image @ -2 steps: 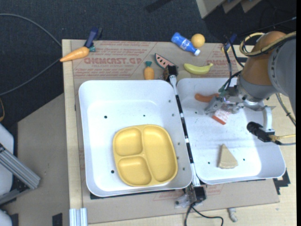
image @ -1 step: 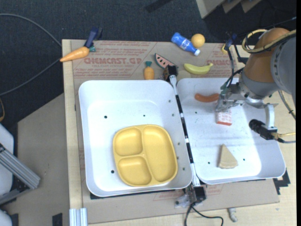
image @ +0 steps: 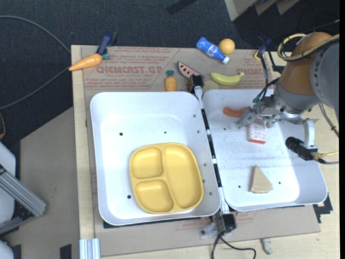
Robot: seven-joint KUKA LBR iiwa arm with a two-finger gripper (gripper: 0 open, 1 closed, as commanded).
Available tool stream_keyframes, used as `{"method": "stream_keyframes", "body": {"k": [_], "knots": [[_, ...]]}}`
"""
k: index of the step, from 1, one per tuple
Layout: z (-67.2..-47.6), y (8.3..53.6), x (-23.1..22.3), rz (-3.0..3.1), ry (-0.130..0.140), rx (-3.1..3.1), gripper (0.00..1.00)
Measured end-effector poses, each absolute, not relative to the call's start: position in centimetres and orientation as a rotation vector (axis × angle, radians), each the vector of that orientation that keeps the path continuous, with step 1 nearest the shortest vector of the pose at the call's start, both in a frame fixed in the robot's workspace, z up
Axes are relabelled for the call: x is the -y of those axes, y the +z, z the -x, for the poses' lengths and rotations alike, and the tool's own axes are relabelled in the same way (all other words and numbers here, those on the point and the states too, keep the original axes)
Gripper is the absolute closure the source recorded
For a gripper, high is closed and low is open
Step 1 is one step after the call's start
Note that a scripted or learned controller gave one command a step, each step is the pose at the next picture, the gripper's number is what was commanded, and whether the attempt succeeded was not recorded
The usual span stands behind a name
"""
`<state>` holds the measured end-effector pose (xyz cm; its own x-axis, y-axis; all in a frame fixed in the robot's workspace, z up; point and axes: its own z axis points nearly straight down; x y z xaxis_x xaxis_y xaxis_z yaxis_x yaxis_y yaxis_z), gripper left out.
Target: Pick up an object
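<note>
The red-and-white packet [image: 257,133] lies in the right bin [image: 302,196], directly beneath the jaws. Jaw state cannot be determined. A sausage [image: 234,111] lies beside it; a wedge [image: 261,180] sits nearer the front.

Grey arm [image: 326,77], orange band [image: 302,63], black cables

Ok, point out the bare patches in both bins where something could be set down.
Left bin: bare floor behind the yellow divided plate. Right bin: bare floor left of the wedge. The right bin's far end is crowded: gripper, red-and-white packet, sausage.
</note>
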<state>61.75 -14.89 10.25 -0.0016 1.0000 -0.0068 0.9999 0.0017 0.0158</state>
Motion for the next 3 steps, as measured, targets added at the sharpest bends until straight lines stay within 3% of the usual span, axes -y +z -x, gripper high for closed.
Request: {"method": "stream_keyframes", "body": {"k": [1,2,3], "knots": [[-66.6,8.4,12.0,-2.223,-0.002,-2.225,0.0],[-66.7,9.6,12.1,-2.217,-0.001,-2.223,1.0],[-59.5,18.6,9.0,-2.22,0.002,-2.222,1.0]]}}
